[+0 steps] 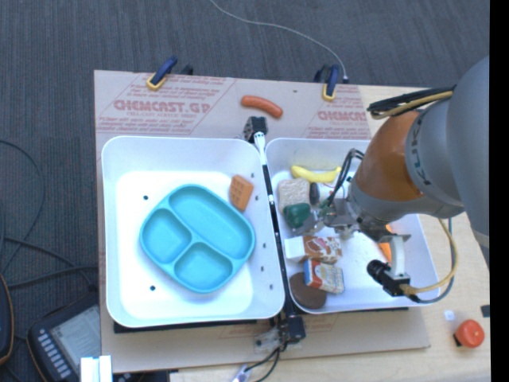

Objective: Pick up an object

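My gripper (328, 213) hangs low in the right bin (421, 273), over its cluttered left half. Beside it on the left lies a dark green object (297, 212). Just below it sits a red and white packet (322, 247). A yellow banana (313, 172) and a beige block (291, 190) lie toward the bin's far side. Nearer the front edge are a small printed box (325, 278), a brown disc (305, 294) and a white block (293, 249). The arm's orange band and grey body cover the bin's right part.
The left bin (119, 213) holds a blue divided plate (197, 237) and an orange piece (240, 191) by the divider. A toy hot dog (261, 106) lies on the board behind the bins. An orange object (469, 334) rests at the bench's lower right.
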You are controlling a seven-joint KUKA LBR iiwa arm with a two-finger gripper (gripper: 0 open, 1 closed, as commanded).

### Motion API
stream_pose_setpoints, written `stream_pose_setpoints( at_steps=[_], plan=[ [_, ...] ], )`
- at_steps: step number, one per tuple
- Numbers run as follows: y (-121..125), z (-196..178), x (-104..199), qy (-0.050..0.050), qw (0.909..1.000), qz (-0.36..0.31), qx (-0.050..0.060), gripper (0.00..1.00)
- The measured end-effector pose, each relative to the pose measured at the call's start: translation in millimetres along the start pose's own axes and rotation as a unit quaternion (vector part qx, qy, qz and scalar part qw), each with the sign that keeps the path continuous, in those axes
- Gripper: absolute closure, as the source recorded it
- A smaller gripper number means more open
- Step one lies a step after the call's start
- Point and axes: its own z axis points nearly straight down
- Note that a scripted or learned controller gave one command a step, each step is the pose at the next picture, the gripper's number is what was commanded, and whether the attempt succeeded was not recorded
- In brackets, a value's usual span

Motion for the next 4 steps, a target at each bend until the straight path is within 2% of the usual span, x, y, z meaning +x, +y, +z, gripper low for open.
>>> stream_pose_setpoints(
  at_steps=[1, 2, 3, 4],
  plan=[
    [0.7, -10.3, -0.5, 0.0, 1.0, 0.0, -0.001, 1.0],
    [0.5, -10.2, -0.5, 0.0, 1.0, 0.0, 0.0, 0.0],
    [0.6, -19.6, -0.4, 0.0, 1.0, 0.0, 0.0, 1.0],
    [0.5, -19.5, -0.3, 0.0, 1.0, 0.0, 0.0, 0.0]
  ],
)
